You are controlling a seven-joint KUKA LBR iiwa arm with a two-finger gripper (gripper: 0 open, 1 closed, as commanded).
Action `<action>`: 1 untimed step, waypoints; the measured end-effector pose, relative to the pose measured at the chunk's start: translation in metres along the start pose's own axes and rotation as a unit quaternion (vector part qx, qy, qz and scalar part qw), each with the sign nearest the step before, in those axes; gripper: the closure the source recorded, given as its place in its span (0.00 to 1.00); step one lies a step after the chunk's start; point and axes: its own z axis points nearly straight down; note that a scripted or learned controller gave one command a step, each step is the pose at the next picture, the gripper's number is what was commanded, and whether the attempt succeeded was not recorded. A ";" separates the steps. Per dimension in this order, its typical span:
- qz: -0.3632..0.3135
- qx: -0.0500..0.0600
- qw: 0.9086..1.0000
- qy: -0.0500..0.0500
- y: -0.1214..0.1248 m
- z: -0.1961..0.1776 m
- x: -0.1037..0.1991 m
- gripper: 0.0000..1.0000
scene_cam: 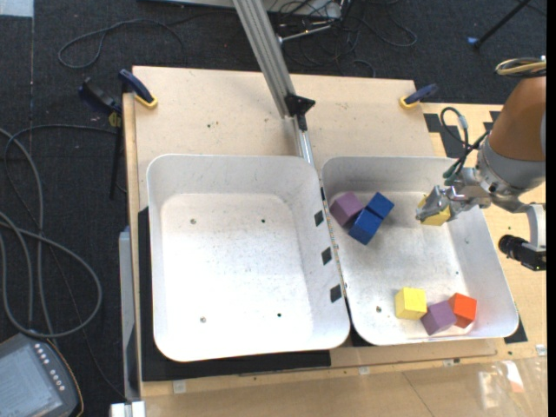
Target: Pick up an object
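Orange block (pixel 465 307), purple block (pixel 438 316), right bin (pixel 486 259)

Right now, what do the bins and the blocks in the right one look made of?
Bins: thin white plastic, likely; smooth, rounded moulded corners, speckled floor. Blocks, such as the blue block and yellow block: matte, solid-coloured cubes, maybe foam or painted wood; I cannot tell which.

The two bins, the left bin (pixel 234 250) and the right bin (pixel 417 259), were white, speckled with dark flecks. In the right one lay a light purple block (pixel 346 207), a blue block (pixel 371 216), a yellow cube (pixel 411 302), a second purple block (pixel 438 316) and an orange cube (pixel 465 307). The bench (pixel 261 115) was pale tan. The arm (pixel 519 137) was grey with an orange band. The floor (pixel 61 189) was black.
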 end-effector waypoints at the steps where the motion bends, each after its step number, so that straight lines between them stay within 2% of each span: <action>1: 0.000 0.000 1.000 0.000 0.003 -0.043 -0.004 1.00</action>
